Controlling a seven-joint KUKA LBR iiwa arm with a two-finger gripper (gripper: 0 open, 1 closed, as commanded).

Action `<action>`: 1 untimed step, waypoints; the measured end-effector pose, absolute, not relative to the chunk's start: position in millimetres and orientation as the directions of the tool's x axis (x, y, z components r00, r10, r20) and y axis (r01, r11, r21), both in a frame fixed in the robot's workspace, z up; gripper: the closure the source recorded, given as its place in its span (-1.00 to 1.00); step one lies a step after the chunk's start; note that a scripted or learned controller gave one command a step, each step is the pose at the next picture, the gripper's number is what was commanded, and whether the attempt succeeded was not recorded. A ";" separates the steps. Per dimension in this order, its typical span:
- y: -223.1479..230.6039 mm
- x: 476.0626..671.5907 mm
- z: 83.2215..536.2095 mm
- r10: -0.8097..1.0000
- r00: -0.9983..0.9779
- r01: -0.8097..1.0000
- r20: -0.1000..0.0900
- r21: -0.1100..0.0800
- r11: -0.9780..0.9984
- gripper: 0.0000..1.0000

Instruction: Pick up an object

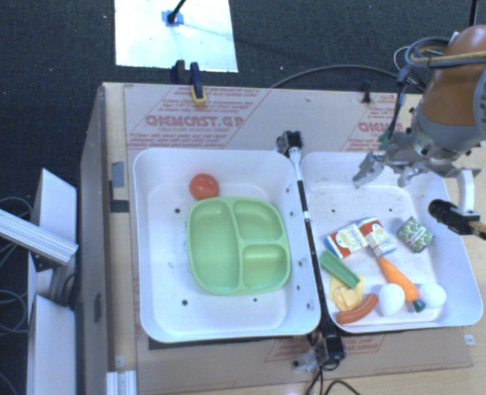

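My gripper [388, 174] hangs over the far part of the right bin [465, 282], open, with nothing between its fingers. Below it in that bin lie a red-and-white carton [355, 239], a green packet [414, 234], an orange carrot [398, 278], a green stick [339, 268], a yellow piece [344, 291], a sausage [357, 309] and two white eggs [390, 297]. The gripper stands well above and behind these items, touching none. In the left bin [156, 245] sit a green divided plate [237, 245] and a red tomato [203, 186].
The two bins meet along a ridge [305, 220] with a black-and-white fixture at its far end. A blue-and-yellow clamp [195, 85] sits at the bench's back edge. Cables run behind the arm at the right.
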State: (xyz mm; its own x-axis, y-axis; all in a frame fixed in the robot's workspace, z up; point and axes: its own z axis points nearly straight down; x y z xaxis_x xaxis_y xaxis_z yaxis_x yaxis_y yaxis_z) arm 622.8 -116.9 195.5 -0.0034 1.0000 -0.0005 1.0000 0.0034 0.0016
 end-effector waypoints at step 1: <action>-142.0 613.4 84.2 1.000 -0.001 1.000 -0.001 0.001 0.001 -1.00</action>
